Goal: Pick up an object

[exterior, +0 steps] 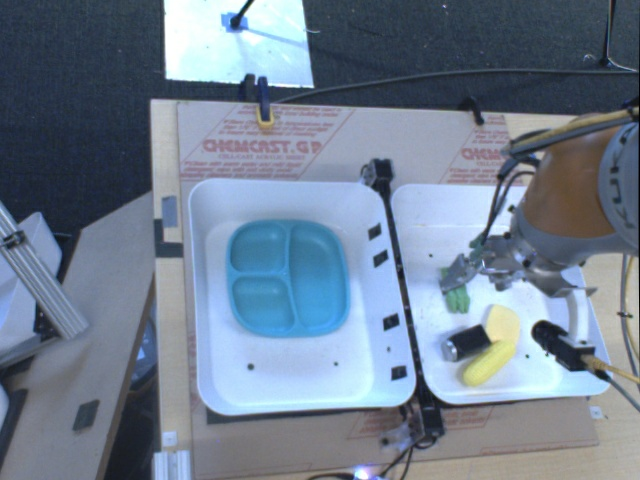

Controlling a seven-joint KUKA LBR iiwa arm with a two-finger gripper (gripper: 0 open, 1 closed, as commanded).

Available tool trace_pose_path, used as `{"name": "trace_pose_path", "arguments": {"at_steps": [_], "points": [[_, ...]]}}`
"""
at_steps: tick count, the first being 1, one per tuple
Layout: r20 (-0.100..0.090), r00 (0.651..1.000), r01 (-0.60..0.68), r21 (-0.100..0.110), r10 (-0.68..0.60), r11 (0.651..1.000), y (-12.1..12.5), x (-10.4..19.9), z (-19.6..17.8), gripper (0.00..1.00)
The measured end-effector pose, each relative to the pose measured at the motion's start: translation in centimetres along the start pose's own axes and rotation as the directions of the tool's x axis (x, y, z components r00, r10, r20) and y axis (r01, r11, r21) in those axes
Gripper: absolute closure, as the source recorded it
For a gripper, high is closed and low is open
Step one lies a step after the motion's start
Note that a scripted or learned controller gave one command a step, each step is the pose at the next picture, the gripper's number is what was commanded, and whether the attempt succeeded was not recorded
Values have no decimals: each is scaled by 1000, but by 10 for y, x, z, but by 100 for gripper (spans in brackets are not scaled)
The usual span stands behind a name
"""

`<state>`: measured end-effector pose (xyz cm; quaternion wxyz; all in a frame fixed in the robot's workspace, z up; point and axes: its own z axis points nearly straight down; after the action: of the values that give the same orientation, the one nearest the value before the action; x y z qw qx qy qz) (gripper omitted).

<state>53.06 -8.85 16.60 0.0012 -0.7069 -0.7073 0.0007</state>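
- Bench seen from above at a slant, bearing two shallow white bins side by side: the left bin (215,368) in the centre of the frame, the right bin (430,218) toward the right edge.
- Left bin holds a teal divided plate (289,276) with three compartments, lying flat near the bin's middle.
- Robot arm (570,193), grey with an orange band, enters from the right of the frame and bends down over the right bin.
- Gripper (466,268) sits low in the middle of the right bin, pointing toward the left of the frame; whether its fingers are apart or together cannot be told from this angle.
- Small green object (458,299) lies just below the gripper's tip, very close to it; contact cannot be judged.
- Yellow banana-shaped toy (487,365) lies lower in the right bin, below and slightly right of the gripper, well clear of it.
- Pale yellow round piece (503,321) rests against the upper end of the banana-shaped toy.
- Dark cylindrical object (466,343) lies just left of the banana-shaped toy, touching or nearly touching it.
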Motion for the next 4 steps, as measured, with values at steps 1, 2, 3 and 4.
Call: {"name": "trace_pose_path", "arguments": {"at_steps": [1,2,3,4], "points": [[0,1000,0,-1,0,1000,1,-4,43,0],[1,1000,0,-6,0,1000,3,-4,30,100],[2,1000,3,-10,-3,1000,-4,-2,-30,100],[2,1000,3,-12,-3,1000,-2,-5,-94,100]]}}
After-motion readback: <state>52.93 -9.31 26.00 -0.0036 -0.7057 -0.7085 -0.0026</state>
